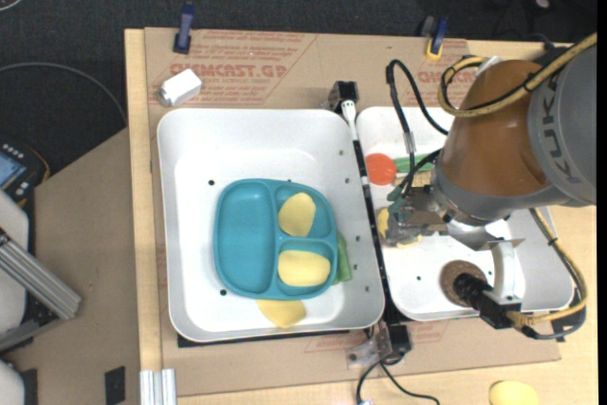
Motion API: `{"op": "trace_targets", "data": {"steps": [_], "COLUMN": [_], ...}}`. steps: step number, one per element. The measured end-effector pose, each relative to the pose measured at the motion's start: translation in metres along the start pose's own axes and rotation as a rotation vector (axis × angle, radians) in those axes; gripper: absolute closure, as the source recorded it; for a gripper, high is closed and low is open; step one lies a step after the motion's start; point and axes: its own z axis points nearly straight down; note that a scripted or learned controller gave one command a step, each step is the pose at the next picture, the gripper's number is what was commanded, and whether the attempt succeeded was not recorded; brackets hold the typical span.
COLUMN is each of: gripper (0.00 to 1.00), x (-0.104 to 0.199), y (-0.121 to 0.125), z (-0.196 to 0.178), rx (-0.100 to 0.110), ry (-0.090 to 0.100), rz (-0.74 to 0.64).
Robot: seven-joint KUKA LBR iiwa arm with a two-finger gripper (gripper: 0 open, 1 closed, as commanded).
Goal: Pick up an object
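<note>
Over the right bin (417, 299) the gripper (410, 221) hangs low beside an orange ball (380, 169) and something yellow (384, 221), whether it grips anything I cannot tell; it should likely centre on one object before lifting straight

From my seat, the arm (503, 142) covers most of the right bin (427, 285), so I can't see what lies under it. The gripper (410, 221) is a dark tangle at the bin's left wall; I can't make out its fingers. A yellow thing (384, 223) peeks out beside it, mostly hidden. A green piece (413, 163) next to the orange ball (380, 169) runs under the wrist. Bottom right, a yellow object (514, 393) is cut by the frame edge.
</note>
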Motion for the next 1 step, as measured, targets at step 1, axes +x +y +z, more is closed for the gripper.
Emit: {"op": "trace_targets", "data": {"steps": [1], "gripper": [1.0], "x": [0.0258], "y": [0.0044], "z": [-0.0326], "rx": [-0.017], "ry": [-0.003], "rz": [0.0]}}
